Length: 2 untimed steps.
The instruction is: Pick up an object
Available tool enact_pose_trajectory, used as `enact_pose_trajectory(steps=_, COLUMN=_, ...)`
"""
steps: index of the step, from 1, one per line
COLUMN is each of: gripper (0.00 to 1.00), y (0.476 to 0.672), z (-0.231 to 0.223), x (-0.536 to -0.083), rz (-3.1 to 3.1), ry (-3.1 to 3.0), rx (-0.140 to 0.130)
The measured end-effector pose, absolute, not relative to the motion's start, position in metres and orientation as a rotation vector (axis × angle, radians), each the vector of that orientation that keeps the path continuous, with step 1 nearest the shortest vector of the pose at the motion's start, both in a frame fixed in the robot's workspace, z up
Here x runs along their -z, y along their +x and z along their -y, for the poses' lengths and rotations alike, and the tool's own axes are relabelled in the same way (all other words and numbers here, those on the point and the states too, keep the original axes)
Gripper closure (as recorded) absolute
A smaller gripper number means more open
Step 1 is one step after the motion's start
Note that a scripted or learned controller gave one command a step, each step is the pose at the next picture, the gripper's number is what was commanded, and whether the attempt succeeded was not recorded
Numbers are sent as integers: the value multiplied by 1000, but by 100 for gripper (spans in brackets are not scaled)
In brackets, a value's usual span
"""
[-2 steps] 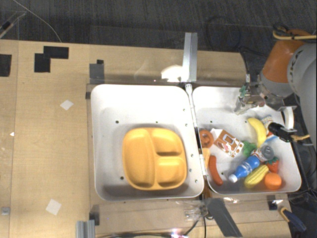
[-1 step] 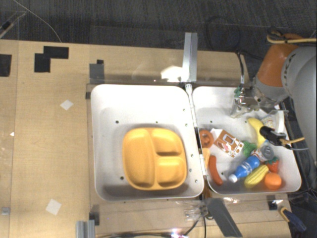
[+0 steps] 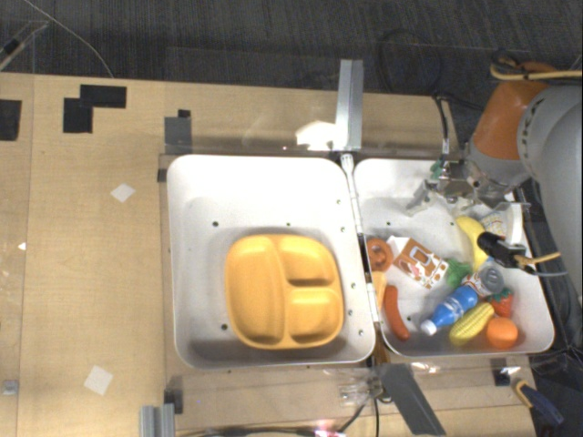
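Observation:
My gripper (image 3: 430,189) hangs over the bare far end of the right bin (image 3: 387,189), open with nothing between its fingers. The bin's objects lie nearer the front: a yellow banana (image 3: 470,235), an orange-and-white packet (image 3: 420,263), a brown ring (image 3: 379,256), a red sausage (image 3: 394,311), a blue bottle (image 3: 452,307), a small yellow fruit (image 3: 471,322), an orange (image 3: 502,332) and a green piece (image 3: 458,269). The banana is the closest to the gripper, just to the lower right of it.
The left bin (image 3: 196,208) holds a yellow divided plate (image 3: 284,289) toward its front. A metal post (image 3: 351,107) stands at the back where the two bins meet. The grey arm with its orange band (image 3: 501,126) fills the upper right.

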<state>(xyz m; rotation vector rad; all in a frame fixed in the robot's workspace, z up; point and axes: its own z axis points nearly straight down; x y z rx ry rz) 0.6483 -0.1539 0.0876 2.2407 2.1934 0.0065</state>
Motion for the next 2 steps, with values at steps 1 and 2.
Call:
enact_pose_trajectory(steps=1, gripper=0, y=658, z=93, x=-87, rz=-1842, ry=2541, rx=-9)
enact_pose_trajectory(steps=2, gripper=0, y=655, z=168, x=-88, rz=-1500, ry=2755, rx=-9)
